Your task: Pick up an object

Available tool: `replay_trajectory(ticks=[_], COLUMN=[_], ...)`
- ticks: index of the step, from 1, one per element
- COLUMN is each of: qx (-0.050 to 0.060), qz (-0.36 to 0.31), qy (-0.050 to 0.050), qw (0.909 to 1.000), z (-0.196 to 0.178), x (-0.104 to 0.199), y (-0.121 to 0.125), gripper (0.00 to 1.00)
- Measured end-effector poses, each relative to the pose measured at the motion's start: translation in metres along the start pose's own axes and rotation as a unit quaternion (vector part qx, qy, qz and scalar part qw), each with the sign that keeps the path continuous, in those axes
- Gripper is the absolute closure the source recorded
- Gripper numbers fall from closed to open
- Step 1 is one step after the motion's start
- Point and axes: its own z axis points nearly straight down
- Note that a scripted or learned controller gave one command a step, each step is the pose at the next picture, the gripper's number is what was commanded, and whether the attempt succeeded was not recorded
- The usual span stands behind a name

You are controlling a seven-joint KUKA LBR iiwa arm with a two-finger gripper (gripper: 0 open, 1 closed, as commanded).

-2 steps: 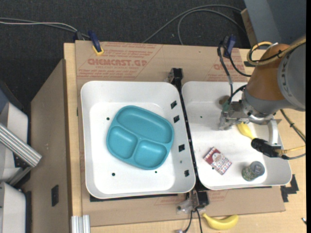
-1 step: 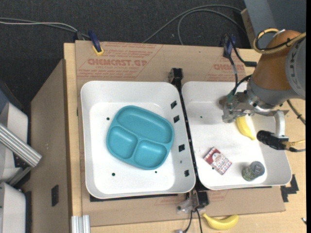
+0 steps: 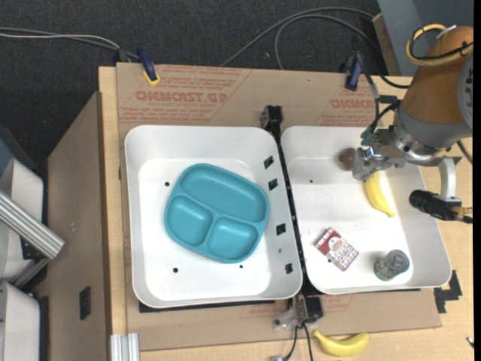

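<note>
Your worktop (image 3: 188,89) carries two white bins. Left bin (image 3: 143,201): a teal divided plate (image 3: 216,212). Right bin (image 3: 421,239): end effector (image 3: 368,162) low at the far side, just above a banana (image 3: 380,195); you cannot tell its grip state. Near corner: small red packet (image 3: 336,249), grey-green round object (image 3: 391,265).

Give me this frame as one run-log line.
phase: reach | gripper: over right bin, at banana top end | grasp: unconfirmed | left bin: blue plate

Single fixed camera, above the bench, slanted downward, both bins (image 3: 143,201) framed
</note>
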Motion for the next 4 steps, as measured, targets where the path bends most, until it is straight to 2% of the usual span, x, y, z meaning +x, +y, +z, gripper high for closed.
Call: replay_trajectory(ticks=[1, 3, 4], qx=[0.000, 0.004, 0.005], qz=[0.000, -0.003, -0.003], qy=[0.000, 0.002, 0.002], qw=[1.0000, 1.0000, 1.0000], z=[-0.047, -0.053, -0.058], x=[0.004, 0.113, 0.166], y=[-0.004, -0.016, -0.035], gripper=[1.00, 1.00, 1.00])
